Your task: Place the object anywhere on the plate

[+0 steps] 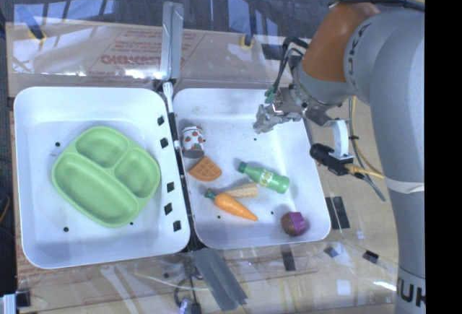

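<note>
A green three-compartment plate lies in the left bin. The right bin holds a green bottle, a carrot, a corn piece, an orange waffle-like wedge, a small white and brown figure and a dark purple item. My gripper hangs over the right bin's far right part, above and apart from the bottle. Nothing shows between its fingers.
A grey divider stands between the bins at the back. The arm's grey body and orange band fill the upper right. Cables hang beside the right bin's edge.
</note>
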Tool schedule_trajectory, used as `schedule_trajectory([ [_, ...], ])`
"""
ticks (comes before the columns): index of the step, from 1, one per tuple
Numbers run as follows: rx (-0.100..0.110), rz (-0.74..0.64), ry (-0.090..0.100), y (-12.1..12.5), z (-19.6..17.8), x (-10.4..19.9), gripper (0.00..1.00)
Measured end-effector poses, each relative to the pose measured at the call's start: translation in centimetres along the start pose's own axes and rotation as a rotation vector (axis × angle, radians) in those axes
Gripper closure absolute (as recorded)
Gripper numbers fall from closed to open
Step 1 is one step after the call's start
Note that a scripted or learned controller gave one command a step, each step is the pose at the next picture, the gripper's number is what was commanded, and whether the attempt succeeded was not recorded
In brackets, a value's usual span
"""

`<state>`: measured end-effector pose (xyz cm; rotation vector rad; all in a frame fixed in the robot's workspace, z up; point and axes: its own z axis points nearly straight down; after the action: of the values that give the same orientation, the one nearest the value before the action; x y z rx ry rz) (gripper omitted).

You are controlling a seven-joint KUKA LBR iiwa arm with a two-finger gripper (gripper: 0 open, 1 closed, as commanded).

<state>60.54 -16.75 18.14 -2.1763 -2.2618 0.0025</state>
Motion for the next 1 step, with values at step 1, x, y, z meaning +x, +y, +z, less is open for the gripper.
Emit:
schedule_trajectory([
  [1, -0.003, -0.161, -0.001, 0.35, -10.75, 18.67, 1.0],
])
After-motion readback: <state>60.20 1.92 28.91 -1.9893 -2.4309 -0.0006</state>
